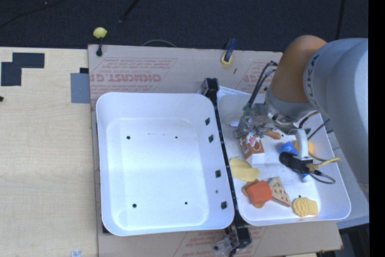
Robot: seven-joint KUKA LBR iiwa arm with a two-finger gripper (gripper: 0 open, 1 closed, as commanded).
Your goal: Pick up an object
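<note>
— Pale wooden bench (pixel 48 147) under a fixed overhead camera, dark floor and loose cables behind it; a cardboard sheet (pixel 150 72) carries two shallow white bins. What is the arm doing?

— Reaching in from the right of the view. The grey arm (pixel 343 87) is bent low over the right bin (pixel 337 201), and its gripper (pixel 252 125) hangs in that bin's upper left part, close to the wall it shares with the left bin (pixel 108 129).

— Does it have anything?

— That cannot be told. The wrist and cables hide the business end, so whether the gripper is parted, closed or clamped on something is not visible.

— Which object looks like the target?

— Most likely the brown-and-white packet (pixel 253 145). It lies just below the gripper in the view, touching it or nearly so, with its long axis running roughly top to bottom of the picture.

— And the rest?

— Further down the same bin: a yellow piece (pixel 243 169), then an orange block (pixel 259 192) against a tan wedge (pixel 280 191), and a yellow ridged piece (pixel 305 206) near the bottom right corner. A blue object (pixel 287 146) sits to the gripper's right.

— So the move turns on what?

— On a short drop straight down toward the packet, closing across its narrow width, judging by how it lies.
</note>
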